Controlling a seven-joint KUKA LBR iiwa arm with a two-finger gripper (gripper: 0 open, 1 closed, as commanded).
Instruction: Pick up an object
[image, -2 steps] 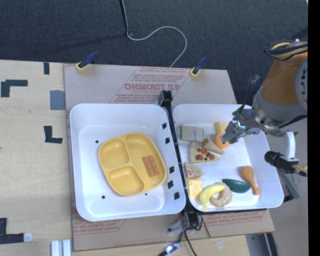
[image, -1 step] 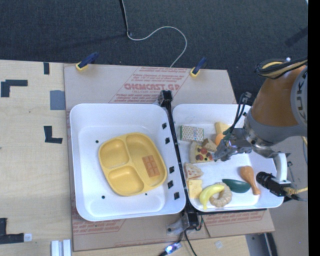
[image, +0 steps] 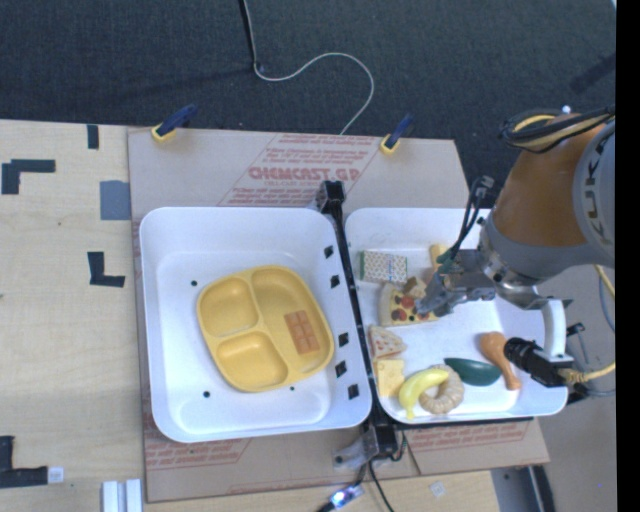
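The right bin (image: 545, 402) holds several toy foods. A pizza slice (image: 398, 306) lies near its left wall, and my gripper (image: 434, 298) hangs low over that slice's right end, reaching in from the right. Whether it touches the slice I cannot tell. Behind the slice lies a green checkered packet (image: 384, 266). In front are a sandwich wedge (image: 386, 343), a cheese block (image: 389, 378), a banana (image: 418, 387) and a bagel (image: 444, 397). A dark green piece (image: 474, 371) and an orange piece (image: 497, 352) lie to the right.
The left bin (image: 160, 300) carries a yellow divided plate (image: 215, 345) with a brown waffle piece (image: 302, 333) in its right compartment. A black divider clamp (image: 331, 195) sits between the bins. The arm's grey and orange body (image: 545, 215) overhangs the right bin's far corner.
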